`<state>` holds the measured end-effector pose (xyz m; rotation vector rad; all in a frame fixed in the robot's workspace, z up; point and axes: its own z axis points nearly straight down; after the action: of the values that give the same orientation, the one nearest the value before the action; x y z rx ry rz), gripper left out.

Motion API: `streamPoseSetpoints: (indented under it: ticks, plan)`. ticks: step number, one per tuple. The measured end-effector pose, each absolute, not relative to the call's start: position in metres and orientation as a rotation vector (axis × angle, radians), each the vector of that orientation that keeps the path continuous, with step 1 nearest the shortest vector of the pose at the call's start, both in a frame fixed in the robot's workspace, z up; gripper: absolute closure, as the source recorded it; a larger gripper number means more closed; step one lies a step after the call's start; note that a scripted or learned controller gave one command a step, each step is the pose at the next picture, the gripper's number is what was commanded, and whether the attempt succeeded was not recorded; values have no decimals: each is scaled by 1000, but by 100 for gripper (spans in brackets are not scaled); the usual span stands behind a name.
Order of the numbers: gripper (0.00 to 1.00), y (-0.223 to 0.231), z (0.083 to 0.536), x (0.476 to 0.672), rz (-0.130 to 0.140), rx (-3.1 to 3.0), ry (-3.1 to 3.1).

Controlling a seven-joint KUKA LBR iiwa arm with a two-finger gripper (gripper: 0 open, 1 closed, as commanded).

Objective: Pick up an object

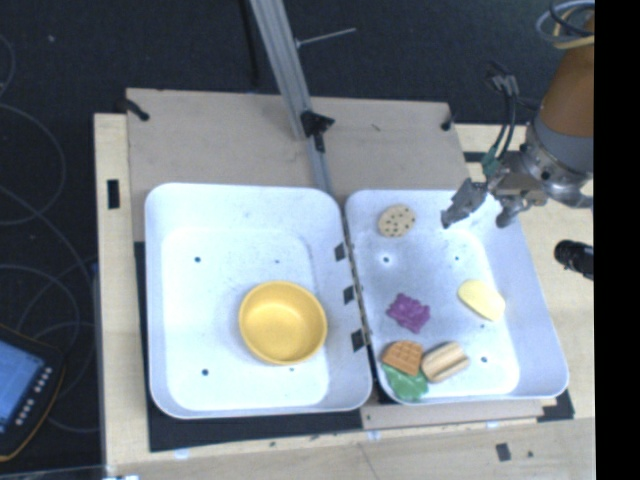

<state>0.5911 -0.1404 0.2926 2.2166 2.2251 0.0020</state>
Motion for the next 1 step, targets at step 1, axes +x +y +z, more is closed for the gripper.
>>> streamPoseSetpoints:
  ticks: [1]
  plan:
    - [0, -140, 293, 591, 3, 2217, 2225]
